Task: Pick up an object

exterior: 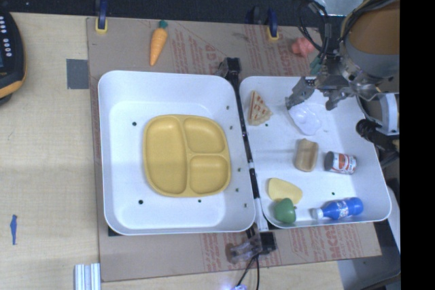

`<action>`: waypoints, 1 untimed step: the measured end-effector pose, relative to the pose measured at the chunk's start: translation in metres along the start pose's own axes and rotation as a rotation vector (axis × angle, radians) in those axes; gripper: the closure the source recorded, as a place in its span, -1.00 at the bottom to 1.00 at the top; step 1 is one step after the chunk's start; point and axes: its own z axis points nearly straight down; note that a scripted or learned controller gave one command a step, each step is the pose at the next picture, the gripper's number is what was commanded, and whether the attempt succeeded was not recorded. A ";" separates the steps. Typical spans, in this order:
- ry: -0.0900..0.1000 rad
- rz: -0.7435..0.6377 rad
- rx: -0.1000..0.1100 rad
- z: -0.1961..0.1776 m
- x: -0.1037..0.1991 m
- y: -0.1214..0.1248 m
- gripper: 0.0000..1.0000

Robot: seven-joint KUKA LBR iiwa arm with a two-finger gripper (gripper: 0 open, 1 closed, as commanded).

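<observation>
My tool (314,93) hangs over the upper part of the right bin (370,120), at about one o'clock from the middle of the table (47,139). Its two fingers (296,97) are spread apart, released, with nothing between them. Just beneath and between them lies a clear, crumpled plastic thing (307,119) on the bin floor; I cannot tell whether my fingertips touch it.

At nine o'clock from my tool, near the bin's left wall, sits a waffle-patterned wedge (258,108). At six o'clock from the clear piece stands a tan cylinder (306,155), and just beside it at three o'clock lies a small can (340,163) with a red and white label. Along the bin's lower edge are a yellow slice (284,188), a green round piece (285,212) touching it, and a blue bottle (340,208) lying on its side.

The left bin (122,207) holds a yellow divided plate (187,155) near its centre. Outside the bins, a toy carrot (158,43) lies at eleven o'clock on the table, and a pink item (302,46) sits just above the right bin.
</observation>
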 end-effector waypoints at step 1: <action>-0.001 0.008 0.009 0.085 -0.080 -0.043 -1.00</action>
